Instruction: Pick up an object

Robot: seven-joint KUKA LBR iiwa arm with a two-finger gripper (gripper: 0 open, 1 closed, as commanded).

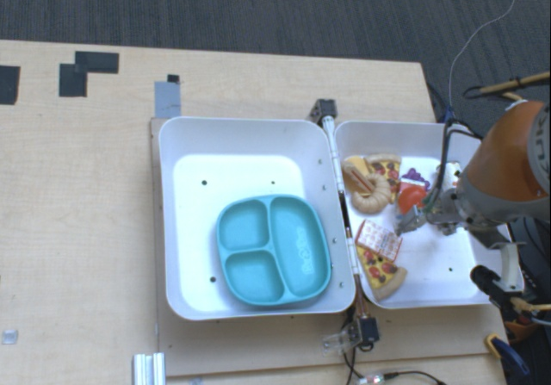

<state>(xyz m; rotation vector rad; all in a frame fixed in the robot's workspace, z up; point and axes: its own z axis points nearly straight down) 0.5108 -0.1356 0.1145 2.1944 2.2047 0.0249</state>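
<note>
Over the right bin (448, 284), my gripper (411, 221) hangs low among a cluster of toy food.

My grey arm comes in from the right, with its orange band (516, 155) behind the wrist. The gripper tip points left, and I cannot tell how far it is parted or whether it has hold of anything. A red piece (411, 195) sits just above the tip, close enough that I cannot tell if they touch, and a small purple piece (417, 176) lies just beyond that. To the tip's left are a bagel (368, 194) and, above it, a pizza slice (385, 170). Below and left of the tip lies a red-and-white packet (379, 240), with another pizza slice (381, 273) below it. Well to the left, in the other bin (185, 202), rests a blue divided plate (273, 249).
</note>
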